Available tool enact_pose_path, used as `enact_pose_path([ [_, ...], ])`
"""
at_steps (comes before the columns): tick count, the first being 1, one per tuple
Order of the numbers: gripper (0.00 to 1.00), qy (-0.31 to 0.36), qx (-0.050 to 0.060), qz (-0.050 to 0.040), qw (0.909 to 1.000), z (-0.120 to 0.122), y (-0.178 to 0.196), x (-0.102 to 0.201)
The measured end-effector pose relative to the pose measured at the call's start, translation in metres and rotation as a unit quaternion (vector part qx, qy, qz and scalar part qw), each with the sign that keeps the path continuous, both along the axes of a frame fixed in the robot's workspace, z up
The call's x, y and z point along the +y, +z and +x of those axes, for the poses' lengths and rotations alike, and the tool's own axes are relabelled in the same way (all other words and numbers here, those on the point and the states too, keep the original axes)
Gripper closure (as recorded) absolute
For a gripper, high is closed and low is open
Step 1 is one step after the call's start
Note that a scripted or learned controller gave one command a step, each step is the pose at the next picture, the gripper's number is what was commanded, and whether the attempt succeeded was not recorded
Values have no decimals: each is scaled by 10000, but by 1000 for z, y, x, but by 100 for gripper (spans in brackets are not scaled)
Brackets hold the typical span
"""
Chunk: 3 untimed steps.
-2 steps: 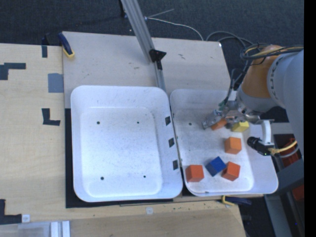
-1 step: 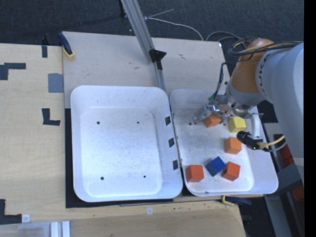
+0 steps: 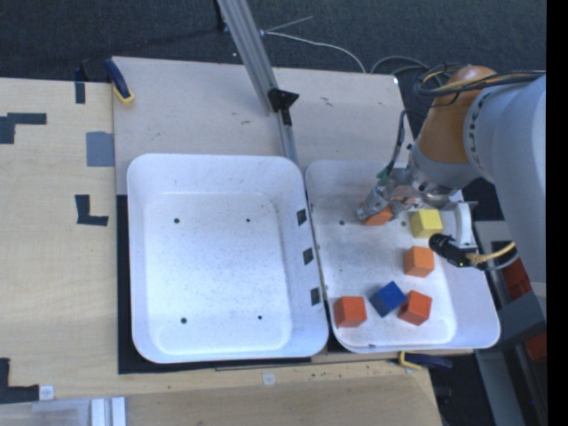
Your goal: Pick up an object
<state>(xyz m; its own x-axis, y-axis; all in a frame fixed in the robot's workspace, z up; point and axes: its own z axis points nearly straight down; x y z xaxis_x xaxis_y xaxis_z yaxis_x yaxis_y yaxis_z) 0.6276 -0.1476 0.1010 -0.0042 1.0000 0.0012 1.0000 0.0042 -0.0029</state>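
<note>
Fingers (image 3: pixel 380 204) low in right bin (image 3: pixel 355 256), orange block (image 3: pixel 378 217) at tips.

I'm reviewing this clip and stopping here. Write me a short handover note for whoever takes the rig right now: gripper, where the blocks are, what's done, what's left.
Gripper: down in the right bin, at an orange block near the bin's upper middle; whether it grips the block cannot be told.
Other blocks, all in the right bin: yellow block, orange block by the right wall, and along the near edge an orange block, a blue block and another orange block.
Done: arm lowered to a block.
Left: confirm a grasp and lift.
</note>
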Motion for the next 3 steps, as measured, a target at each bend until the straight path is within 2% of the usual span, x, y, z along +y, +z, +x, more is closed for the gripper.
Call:
enact_pose_path([
  [1,100,18,-42,2,10000,8,76,61],
  [2,0,-8,-1,-6,10000,6,71,57],
  [3,0,-13,-7,-16,10000,42,-9,26],
])
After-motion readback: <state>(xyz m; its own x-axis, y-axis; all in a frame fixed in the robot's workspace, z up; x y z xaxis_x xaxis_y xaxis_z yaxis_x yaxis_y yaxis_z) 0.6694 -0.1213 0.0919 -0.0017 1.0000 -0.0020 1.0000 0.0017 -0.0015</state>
